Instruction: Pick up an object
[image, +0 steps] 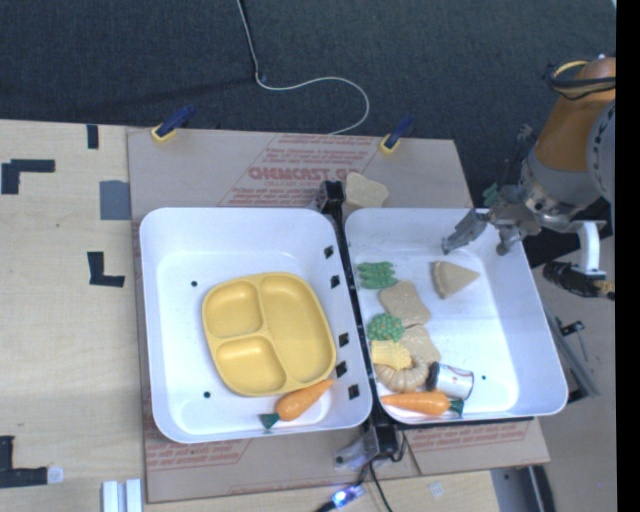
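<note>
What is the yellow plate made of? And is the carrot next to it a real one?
The yellow plate looks like plastic: smooth, one even colour, with three moulded sections and a soft shine. The carrot by it is probably a plastic toy too, since its orange skin looks smooth and evenly coloured, though the picture is too small to be sure.

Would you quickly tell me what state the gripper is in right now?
Gripper: open, holding nothing, above the right bin's far side, near the tan wedge.
</note>
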